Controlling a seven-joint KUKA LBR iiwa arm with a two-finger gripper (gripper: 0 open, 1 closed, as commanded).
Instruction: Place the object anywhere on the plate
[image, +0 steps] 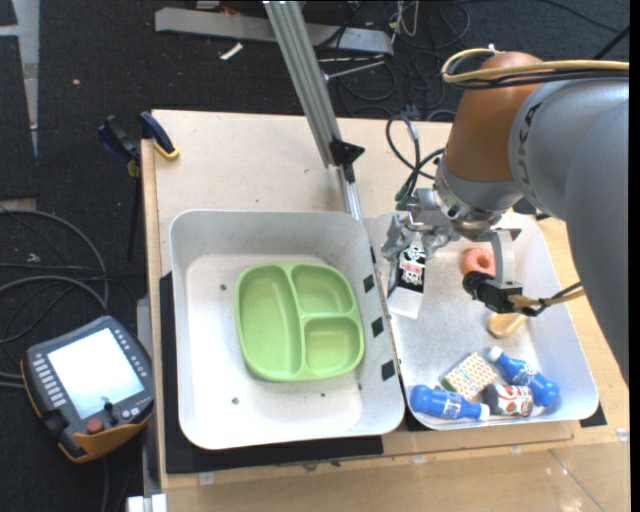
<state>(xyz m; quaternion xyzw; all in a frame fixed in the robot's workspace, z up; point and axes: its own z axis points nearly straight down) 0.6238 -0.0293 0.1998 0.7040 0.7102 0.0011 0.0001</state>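
Note:
A green divided plate (298, 320) lies in the left white bin (200, 260). My gripper (413, 243) hangs over the left edge of the right bin (560, 300), just right of the wall between the two bins. It is shut on a small black-and-white carton (410, 274), which hangs tilted below the fingers with its pale lower end over the bin floor. The plate is to the left of the carton, and nothing lies in its three compartments.
The right bin also holds a pink doughnut (479, 261), a tan piece (506, 323), a checkered cracker box (470, 376), two blue bottles (447, 402) and a red-and-white can (513, 401). A metal post (315, 95) slants up behind the bins.

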